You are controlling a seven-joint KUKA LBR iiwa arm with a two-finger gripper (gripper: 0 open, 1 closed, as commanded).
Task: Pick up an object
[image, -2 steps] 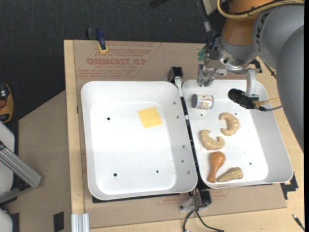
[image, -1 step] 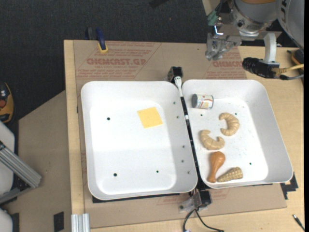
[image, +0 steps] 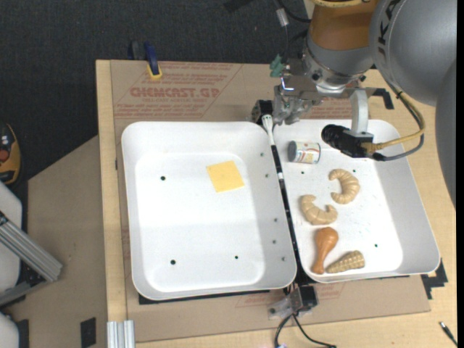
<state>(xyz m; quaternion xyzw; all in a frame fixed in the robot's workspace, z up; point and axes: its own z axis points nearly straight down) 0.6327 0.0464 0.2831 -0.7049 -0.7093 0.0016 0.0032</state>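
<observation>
While the grey two-finger gripper (image: 288, 107) hangs over the right white bin's (image: 406, 216) far left corner, fingers' spacing impossible to tell, a small white cylindrical can (image: 304, 152) lies just below it; a flat yellow square (image: 225, 176) sits in the left white bin (image: 145, 216).

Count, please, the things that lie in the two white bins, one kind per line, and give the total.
Yellow flat square: 1, the yellow square in the left bin.
Croissants: 2, the upper croissant and the lower croissant in the right bin.
Small can: 1, the can.
Drumstick: 1, the drumstick.
Ridged cone: 1, the cone.
Total: 6
</observation>
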